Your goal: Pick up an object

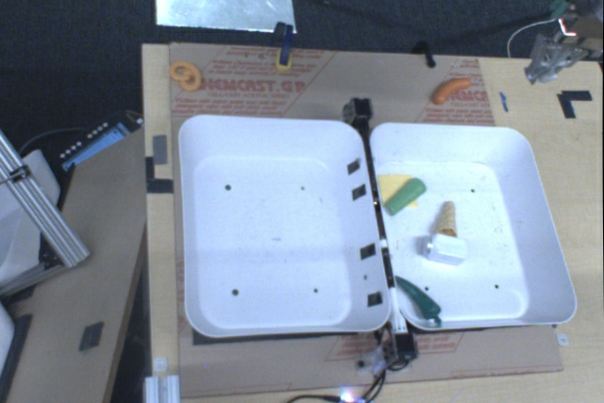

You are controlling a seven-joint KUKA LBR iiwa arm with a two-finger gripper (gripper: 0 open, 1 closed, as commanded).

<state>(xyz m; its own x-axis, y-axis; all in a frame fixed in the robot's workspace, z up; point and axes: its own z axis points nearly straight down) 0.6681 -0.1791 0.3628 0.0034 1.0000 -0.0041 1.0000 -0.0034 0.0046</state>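
Left bin [274,231] was bare. Right bin [500,231] held all candidates: green pickle [406,195] on yellow wedge [391,184] by the divider, cone [446,218] touching white block [444,248] mid-bin, dark green tool [419,299] at the near corner. Gripper [559,47] sat parked top right, well apart from the bin; I couldn't tell its state. Cone looked easiest, imo, lying free.

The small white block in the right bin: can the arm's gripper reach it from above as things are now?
Probably yes. The small white block lies open from above in the right bin. Only the tan cone touches or nearly touches its upper edge, and this may crowd one finger.
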